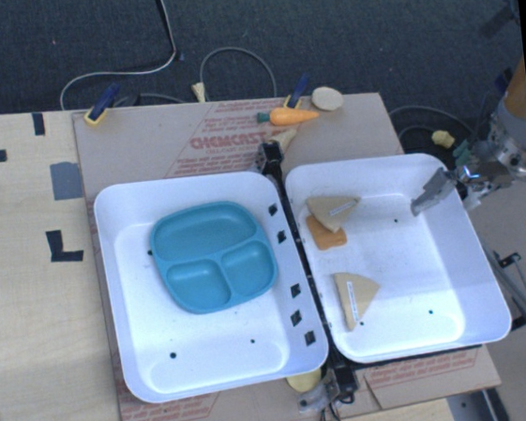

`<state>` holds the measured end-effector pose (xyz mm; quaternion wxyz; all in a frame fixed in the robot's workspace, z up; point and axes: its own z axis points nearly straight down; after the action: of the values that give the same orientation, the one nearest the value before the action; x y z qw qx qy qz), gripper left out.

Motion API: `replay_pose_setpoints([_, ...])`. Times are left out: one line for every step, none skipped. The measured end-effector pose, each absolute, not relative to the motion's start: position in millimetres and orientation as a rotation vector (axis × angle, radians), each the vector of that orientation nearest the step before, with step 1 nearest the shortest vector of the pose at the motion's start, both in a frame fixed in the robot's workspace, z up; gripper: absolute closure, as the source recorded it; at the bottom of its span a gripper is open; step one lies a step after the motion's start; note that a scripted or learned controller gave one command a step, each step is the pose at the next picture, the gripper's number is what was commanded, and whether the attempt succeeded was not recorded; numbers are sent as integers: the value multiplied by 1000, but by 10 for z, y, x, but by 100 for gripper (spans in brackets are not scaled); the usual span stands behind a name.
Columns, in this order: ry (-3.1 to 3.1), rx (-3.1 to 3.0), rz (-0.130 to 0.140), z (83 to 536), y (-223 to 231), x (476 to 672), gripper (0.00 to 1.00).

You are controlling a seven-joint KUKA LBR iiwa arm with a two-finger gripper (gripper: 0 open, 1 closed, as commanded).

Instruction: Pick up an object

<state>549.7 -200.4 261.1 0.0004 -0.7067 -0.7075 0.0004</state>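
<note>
Gripper (429,197): over the right bin's (471,257) right side; finger state not discernible, nothing seen held.
Right bin contents: two tan wedges (331,209) (356,293) and an orange piece (327,235).
Left bin (126,296): holds a blue divided plate (214,256).

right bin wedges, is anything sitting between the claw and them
Nothing visible does. The claw sits at the upper right of the right bin, and bare white floor lies between it and the tan wedge, the orange piece beneath it, and the lower wedge.
</note>
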Motion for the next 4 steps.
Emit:
replay_pose_setpoints([-2217,-2208,8,1456,-1438,5337,0])
replay_pose_setpoints([-2228,-2224,1,839,-1028,5240,0])
replay_pose_setpoints([-2227,-2230,-2,974,-1058,5256,100])
replay_pose_setpoints([-2239,-2217,-14,1902,-406,6113,100])
